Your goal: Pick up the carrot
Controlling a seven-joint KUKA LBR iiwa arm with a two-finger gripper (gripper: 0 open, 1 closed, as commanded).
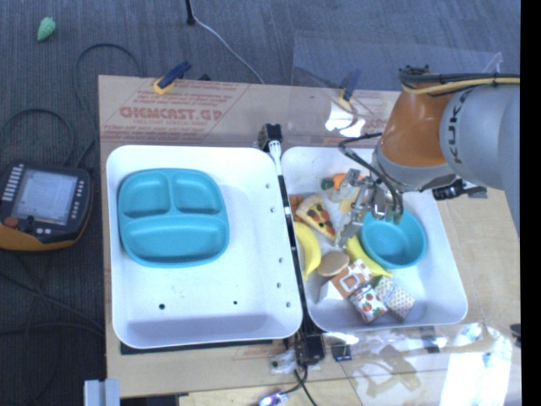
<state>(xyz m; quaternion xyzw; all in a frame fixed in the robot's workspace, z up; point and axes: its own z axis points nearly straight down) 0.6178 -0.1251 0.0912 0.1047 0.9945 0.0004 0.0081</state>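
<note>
- Up near the back of the right bin [448, 265]: small orange carrot [337, 178], lying on the white floor in a cluster of odds and ends, with a bit of green touching its left end.
- Just to the right and a little in front of it: gripper [368, 206], hanging low over the bin on the grey arm [473, 138] with the orange band. Can't tell whether it's spread or clamped from this angle, too much metal and glare. Carrot looks to be apart from it, still lying in the bin.
- Right beside the gripper, toward the front: round blue bowl [394, 242], upright.
- Left of the gripper: pizza slice [314, 216], close to the bin's left wall.
- In front of the pizza: yellow banana [308, 248], curving along that same wall.
- Tucked against the banana: round brown thing [332, 263], hard to say what exactly.
- At the front of the bin: a couple of small colourful boxes [374, 298], bunched together and touching.
- Over in the left bin [211, 311]: blue divided plate [173, 215], lying flat toward the back left.
- Under both bins: brown cardboard sheet [169, 112] with red lettering, plus a blue and yellow clamp [172, 74] on its back edge.
- Off on the carpet to the left: handheld controller with a screen [42, 205], cables looping around it.
- Way up in the far left corner: small green thing [46, 29] on the floor.
</note>
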